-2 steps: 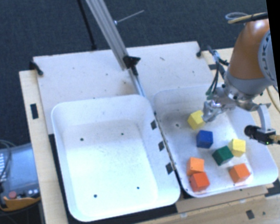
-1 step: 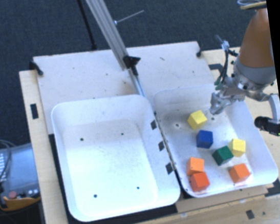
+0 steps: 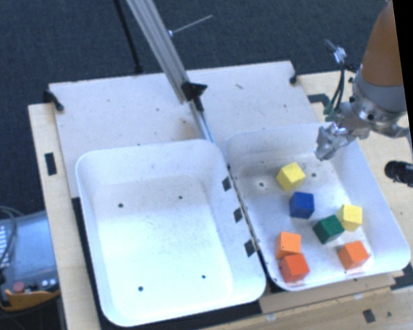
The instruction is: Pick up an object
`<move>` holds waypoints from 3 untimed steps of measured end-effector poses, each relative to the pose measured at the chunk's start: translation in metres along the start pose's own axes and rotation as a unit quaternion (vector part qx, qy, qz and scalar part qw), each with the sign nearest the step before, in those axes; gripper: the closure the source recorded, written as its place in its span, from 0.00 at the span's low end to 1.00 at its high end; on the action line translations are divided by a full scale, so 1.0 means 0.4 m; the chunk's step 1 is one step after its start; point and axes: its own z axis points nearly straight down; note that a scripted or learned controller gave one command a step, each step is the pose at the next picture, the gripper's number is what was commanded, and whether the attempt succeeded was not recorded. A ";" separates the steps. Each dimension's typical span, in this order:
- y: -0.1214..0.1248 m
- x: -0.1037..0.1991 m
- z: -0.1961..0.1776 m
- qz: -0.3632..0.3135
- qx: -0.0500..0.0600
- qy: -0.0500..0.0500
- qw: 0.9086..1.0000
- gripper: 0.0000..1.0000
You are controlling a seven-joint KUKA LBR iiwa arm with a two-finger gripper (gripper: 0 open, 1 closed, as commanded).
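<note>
- My gripper (image 3: 326, 143) hangs over the right bin's (image 3: 382, 197) upper right part; can't tell its state, nothing seen in it.
- Nearest target: yellow cube (image 3: 290, 175), just left of me & below.
- Shift over it, square up w/ its faces, drop straight, avoid blue cube (image 3: 301, 205) nearby.

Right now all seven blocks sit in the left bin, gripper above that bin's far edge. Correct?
Wrong bin. The camera view shows the blocks, such as the blue block, in the right bin, with the gripper above that bin's far edge. The count of seven is right.
</note>
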 end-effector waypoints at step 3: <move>0.060 0.392 -0.044 -0.002 0.000 0.001 1.000 1.00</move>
